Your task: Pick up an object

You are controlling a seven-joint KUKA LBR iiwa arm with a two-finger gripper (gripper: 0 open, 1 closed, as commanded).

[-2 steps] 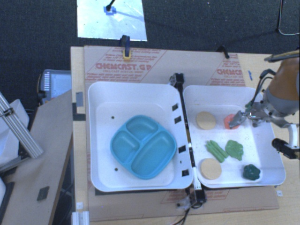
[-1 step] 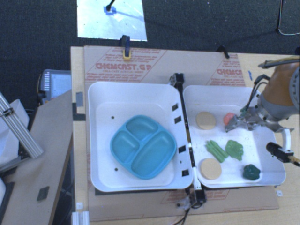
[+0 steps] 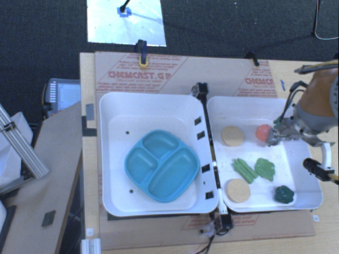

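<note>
My hand (image 3: 274, 137) sits low in the right bin (image 3: 312, 165), at its far right area, and is touching or just beside the red-orange ball (image 3: 262, 133), which lies on the hand's left. I cannot tell whether my fingers are apart or together; the view is too small and blurred there, and I see nothing clearly between them.

Count in the right bin, nearest first: one dark green lump (image 3: 284, 194) at the near right corner; one tan disc (image 3: 238, 190) at the near left; one light green ribbed piece (image 3: 243, 170) and one leafy green piece (image 3: 265, 168) side by side in the middle; a second tan disc (image 3: 232, 136) farther back, left of the ball. Total tan discs: two. Green items: three.

The left bin (image 3: 114, 142) holds one blue divided plate (image 3: 161, 165) with three compartments.

Both bins rest on brown printed cardboard (image 3: 159, 70) over a pale wooden desk (image 3: 86, 89). Beyond lies dark carpet (image 3: 42, 25) with a shiny square sheet (image 3: 125, 15) on it.
</note>
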